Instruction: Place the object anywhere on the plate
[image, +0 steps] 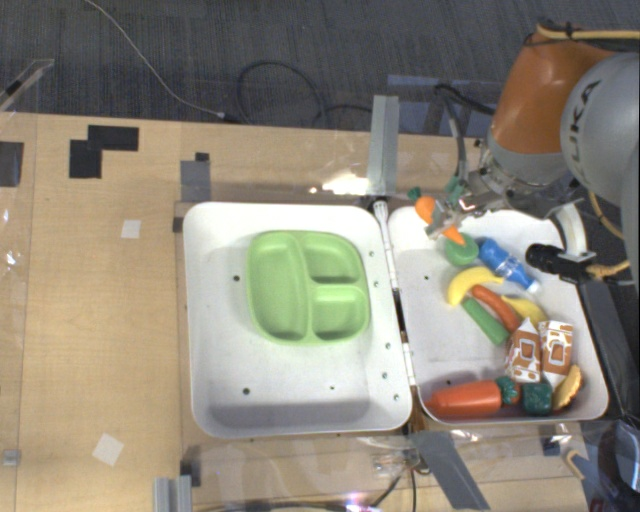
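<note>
two bins (215, 400), green plate (305, 287) in left.

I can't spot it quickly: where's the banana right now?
The banana lies in the right bin, upper half, just below the green piece and left of the blue bottle.

Plate (305, 285): light green. Bins (215, 400): white. Bench (90, 340): pale wood. Toy bottle (507, 264): blue. Banana (467, 284): yellow. Carton (537, 350): orange-and-white pattern, apparently a house.

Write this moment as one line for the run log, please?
arm: over right bin, far corner | pincer: among toys by the carrot, grip unclear | green plate: left bin, nothing on it | placing: not yet done
</note>
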